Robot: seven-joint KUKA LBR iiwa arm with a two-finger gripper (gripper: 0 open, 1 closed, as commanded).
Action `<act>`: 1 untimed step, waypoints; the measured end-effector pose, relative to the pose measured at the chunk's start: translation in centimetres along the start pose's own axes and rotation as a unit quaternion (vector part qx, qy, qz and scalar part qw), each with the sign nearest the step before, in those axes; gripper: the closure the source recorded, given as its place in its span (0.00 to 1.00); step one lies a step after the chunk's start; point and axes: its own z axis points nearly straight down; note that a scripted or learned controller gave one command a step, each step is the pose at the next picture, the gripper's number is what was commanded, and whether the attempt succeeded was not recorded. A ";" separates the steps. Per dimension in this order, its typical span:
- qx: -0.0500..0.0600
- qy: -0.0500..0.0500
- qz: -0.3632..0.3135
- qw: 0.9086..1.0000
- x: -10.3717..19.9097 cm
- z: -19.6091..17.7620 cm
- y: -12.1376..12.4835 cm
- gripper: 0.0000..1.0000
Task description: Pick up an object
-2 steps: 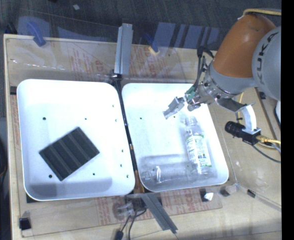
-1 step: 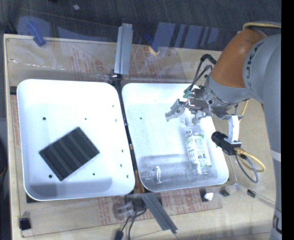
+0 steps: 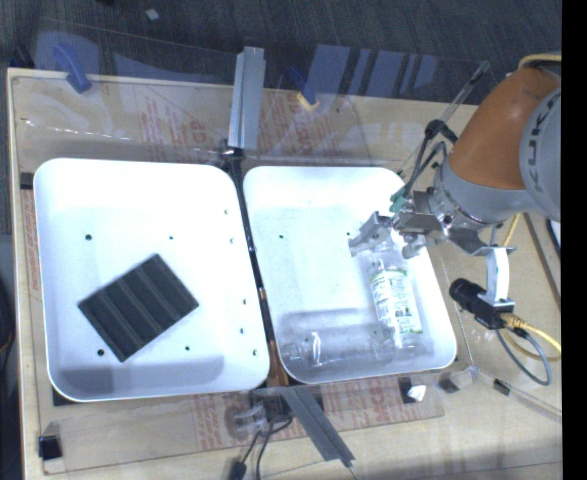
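Observation:
My gripper point(image 3: 386, 238) hangs over the right bin point(image 3: 303, 183), in its right half, at the end of the grey arm with the orange band. Just below it lies a clear plastic bottle with a green and white label point(image 3: 394, 303), its neck end pointing up toward the gripper. Whether the gripper touches the bottle is unclear. A second clear bottle point(image 3: 338, 343) lies sideways along the bin's near wall, close to the first one's base. A dark ribbed rectangular pad point(image 3: 138, 306) lies flat in the left bin point(image 3: 123, 183).
A metal bar point(image 3: 245, 98) stands at the back between the two bins. Cables and a black connector point(image 3: 478, 303) hang beside the right bin's right rim. The bench edge runs along the front.

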 end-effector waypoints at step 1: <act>0.002 0.000 0.010 1.000 -0.1 1.4 0.5 0.00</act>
